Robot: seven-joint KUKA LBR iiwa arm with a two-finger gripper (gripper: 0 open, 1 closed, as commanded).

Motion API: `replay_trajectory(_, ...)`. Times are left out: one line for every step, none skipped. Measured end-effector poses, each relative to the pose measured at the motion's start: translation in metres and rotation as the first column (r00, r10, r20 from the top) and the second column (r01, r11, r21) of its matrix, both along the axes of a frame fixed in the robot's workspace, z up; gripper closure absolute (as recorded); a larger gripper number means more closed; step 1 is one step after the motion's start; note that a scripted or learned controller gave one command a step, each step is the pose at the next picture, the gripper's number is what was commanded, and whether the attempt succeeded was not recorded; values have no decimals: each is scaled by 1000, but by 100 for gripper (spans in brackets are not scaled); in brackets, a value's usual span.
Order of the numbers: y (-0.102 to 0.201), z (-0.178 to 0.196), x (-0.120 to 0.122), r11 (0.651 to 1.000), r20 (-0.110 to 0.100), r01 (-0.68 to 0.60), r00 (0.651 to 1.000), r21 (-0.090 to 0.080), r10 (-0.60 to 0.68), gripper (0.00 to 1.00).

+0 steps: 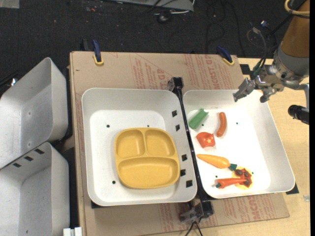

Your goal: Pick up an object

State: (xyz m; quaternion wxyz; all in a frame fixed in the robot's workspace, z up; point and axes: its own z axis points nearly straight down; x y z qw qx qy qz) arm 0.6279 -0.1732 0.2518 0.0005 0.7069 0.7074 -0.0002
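The right bin [266,132] holds several toy foods: a green block [198,118], a red-orange sausage [222,124], a red strawberry-like piece [206,139], an orange carrot [214,161] and a small orange-red piece on a yellow and red scrap [235,181]. My gripper [255,92] hangs over the far right rim of that bin, open, its two dark fingers spread with nothing between them. It is well above and to the right of the sausage.
The left bin [98,132] carries a yellow divided plate [146,157]. A black divider [184,132] runs between the bins. Two spare white bins [29,132] lie off the bench's left side. Cables trail behind the bench.
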Motion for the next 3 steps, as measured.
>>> replay_trajectory(8, -61, -4, 1000, -6, 0, 1000, 2, 0, 0)
replay_trajectory(8, -125, -9, 1000, -7, 1, 1000, 2, -1, 0)
replay_trajectory(9, -162, -10, 1000, -4, 1, 1000, 1, -1, 0)
